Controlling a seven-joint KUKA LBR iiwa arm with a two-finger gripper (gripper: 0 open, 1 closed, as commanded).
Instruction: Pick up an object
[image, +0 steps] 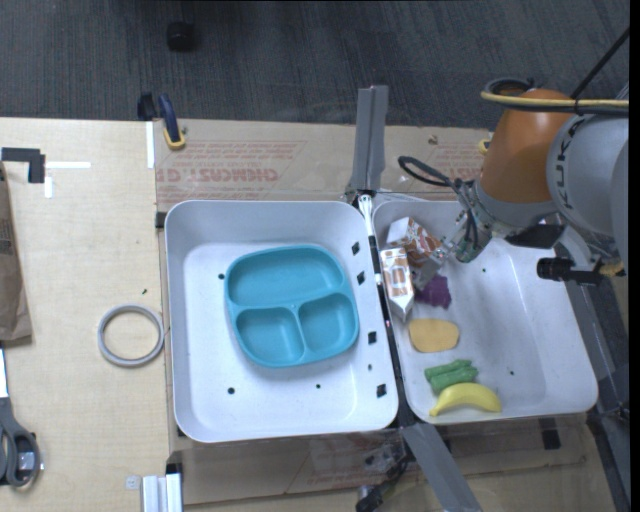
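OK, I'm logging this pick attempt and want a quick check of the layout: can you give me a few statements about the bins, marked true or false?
1. The blue divided tray lies in the left bin. True.
2. The banana lies in the left bin. False: it is in the right bin, near the front.
3. The tool is over the right bin. True.
4. The purple item sits on the blue tray. False: it is in the right bin.
5. A tape roll lies on the bench, left of the bins. True.

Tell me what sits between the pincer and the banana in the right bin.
The pincer is at the far end of the right bin, by the purple toy. Toward the banana lie the yellow disc and green pieces. Nothing stands tall.
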